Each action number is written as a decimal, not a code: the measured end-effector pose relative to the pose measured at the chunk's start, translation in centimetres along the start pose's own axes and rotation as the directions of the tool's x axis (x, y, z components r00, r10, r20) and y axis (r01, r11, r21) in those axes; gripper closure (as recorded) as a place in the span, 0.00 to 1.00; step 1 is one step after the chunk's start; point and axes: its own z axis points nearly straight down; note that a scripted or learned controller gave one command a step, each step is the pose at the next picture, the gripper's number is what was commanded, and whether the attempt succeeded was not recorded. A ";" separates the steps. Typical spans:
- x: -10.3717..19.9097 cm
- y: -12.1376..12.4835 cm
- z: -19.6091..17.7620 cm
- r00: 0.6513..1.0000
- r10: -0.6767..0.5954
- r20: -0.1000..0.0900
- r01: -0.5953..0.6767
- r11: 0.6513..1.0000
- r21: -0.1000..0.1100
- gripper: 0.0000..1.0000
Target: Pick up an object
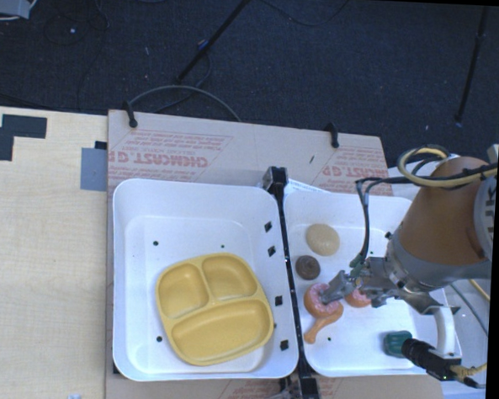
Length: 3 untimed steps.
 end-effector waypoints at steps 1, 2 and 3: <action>0.0 0.3 -0.6 1.000 -0.002 0.001 0.002 1.000 -0.013 0.00; -0.9 1.1 5.0 1.000 0.002 0.006 -0.002 1.000 -0.016 0.00; -2.1 1.5 9.5 1.000 0.012 0.023 -0.011 0.999 -0.036 0.00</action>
